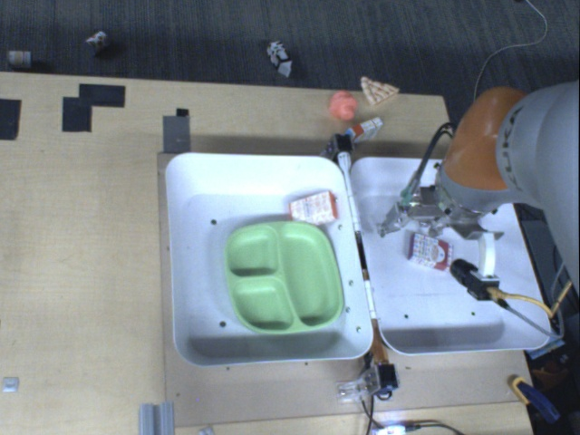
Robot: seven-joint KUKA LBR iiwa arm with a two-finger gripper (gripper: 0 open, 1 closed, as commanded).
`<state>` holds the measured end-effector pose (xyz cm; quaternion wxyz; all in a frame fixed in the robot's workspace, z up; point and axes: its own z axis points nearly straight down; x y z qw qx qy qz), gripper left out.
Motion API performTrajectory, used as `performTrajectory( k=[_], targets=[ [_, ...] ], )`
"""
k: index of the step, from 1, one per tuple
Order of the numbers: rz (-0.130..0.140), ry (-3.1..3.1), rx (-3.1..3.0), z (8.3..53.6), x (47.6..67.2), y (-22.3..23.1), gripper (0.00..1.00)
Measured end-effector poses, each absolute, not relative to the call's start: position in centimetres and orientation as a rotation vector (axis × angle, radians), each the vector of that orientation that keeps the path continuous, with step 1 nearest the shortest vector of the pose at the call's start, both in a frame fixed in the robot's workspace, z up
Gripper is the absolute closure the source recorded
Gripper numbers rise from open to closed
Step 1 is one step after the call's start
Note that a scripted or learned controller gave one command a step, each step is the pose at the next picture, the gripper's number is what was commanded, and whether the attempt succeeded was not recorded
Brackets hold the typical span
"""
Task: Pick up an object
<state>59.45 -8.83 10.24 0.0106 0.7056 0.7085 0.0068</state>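
The scene is lit evenly and fairly brightly from above. The white bins (pixel 263 175) are rendered slightly washed out, with soft grey shadows along their near inner walls. The dark carpet (pixel 227 16) is shown grainy. Fine detail is softened throughout; small objects are blurred.

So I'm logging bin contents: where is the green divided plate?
The green divided plate lies in the left bin, just below a small red-and-white packet.

A small red-and-white packet (pixel 428 251) lies flat in the right bin (pixel 507 329).
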Motion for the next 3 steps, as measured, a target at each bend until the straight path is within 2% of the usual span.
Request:
performTrajectory(
  k=[1,2,3],
  targets=[
    [0.007,2.221,2.213,8.6,59.1,-8.3,0.0],
    [0.006,2.224,2.214,8.6,62.7,-8.2,0.0],
    [0.013,2.225,2.205,9.8,62.9,-8.1,1.0]
  ],
)
